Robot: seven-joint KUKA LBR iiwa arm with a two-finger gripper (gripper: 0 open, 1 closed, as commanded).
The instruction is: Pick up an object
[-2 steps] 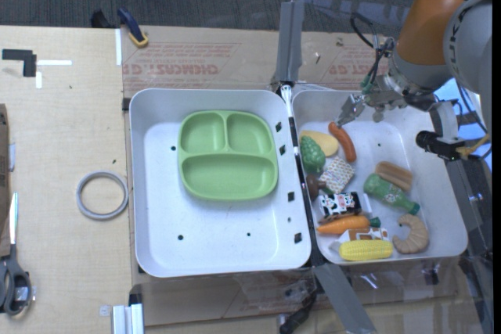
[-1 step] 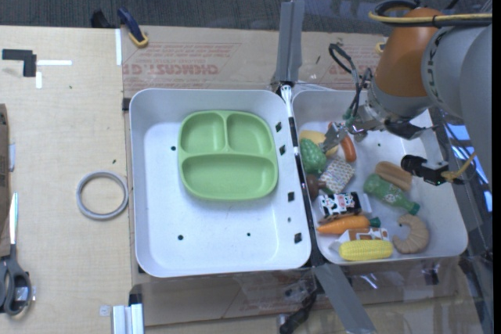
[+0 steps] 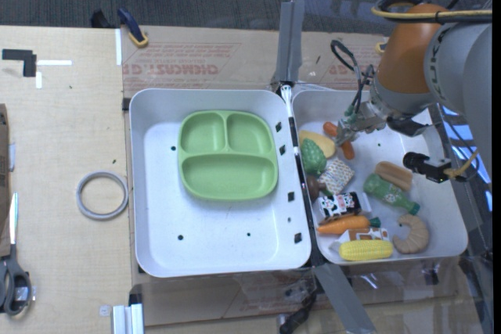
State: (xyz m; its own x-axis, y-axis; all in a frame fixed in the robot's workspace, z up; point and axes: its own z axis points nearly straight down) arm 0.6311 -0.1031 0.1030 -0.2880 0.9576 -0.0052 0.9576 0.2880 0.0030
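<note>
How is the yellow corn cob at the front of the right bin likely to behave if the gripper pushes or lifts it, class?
The corn cob looks rounded and elongated, so a sideways push would probably roll it. It lies beside the carrot and croissant, which may crowd a grasp. Its glossy, toy-like look suggests it is light and stiff, perhaps slippery.

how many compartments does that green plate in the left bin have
3. The green divided plastic plate in the left shallow white bin has two small compartments side by side at its far edge and one wide compartment along its near edge. None looks hidden.
</note>
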